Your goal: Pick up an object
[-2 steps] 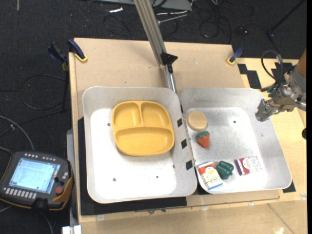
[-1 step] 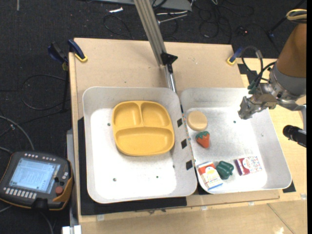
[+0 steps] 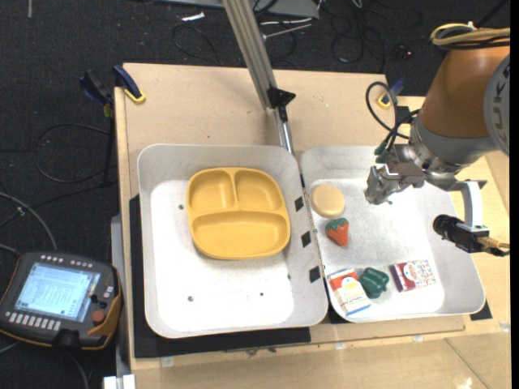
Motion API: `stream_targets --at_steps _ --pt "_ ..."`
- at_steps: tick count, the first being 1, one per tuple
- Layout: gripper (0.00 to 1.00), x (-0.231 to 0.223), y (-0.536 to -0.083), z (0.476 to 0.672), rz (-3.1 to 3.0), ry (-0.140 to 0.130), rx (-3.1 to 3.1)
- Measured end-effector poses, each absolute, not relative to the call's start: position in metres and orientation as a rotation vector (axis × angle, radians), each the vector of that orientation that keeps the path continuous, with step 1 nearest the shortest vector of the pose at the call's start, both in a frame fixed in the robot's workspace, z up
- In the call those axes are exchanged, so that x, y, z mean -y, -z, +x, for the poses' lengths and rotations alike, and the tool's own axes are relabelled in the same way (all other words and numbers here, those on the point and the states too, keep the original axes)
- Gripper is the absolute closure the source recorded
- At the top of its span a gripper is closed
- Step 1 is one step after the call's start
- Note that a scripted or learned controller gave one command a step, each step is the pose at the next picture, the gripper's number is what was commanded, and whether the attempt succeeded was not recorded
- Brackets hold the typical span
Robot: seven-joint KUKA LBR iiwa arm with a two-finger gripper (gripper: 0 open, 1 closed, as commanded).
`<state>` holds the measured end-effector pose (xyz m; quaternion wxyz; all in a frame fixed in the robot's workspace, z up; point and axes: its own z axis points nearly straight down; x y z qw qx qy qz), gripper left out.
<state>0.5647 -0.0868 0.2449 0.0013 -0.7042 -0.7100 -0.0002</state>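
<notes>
In the right bin (image 3: 454, 241) lie a round tan bun (image 3: 328, 200), a red strawberry (image 3: 339, 231), a dark green pepper-like toy (image 3: 374, 281), a small red-and-white carton (image 3: 349, 290) and a flat printed packet (image 3: 413, 275). My gripper (image 3: 379, 188) hangs over the upper middle of this bin, to the right of the bun and apart from it. Nothing shows between its fingers.
The left bin (image 3: 162, 241) holds a yellow divided plate (image 3: 238, 212). A metal pole (image 3: 253, 39) slants down from the top to the gap between the bins. A teach pendant (image 3: 57, 294) lies on the floor at the lower left. Cables run along the arm at right.
</notes>
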Motion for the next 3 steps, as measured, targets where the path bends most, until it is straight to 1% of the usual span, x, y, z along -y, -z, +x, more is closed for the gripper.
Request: stream_targets --at_steps 1,2,3 --pt "1.0 0.028 -0.245 0.574 -2.211 0.003 2.231" --pt "1.0 -0.029 -0.251 0.572 -2.212 0.004 2.23" --pt "1.0 -0.087 -0.244 0.557 -2.209 0.0 2.23"
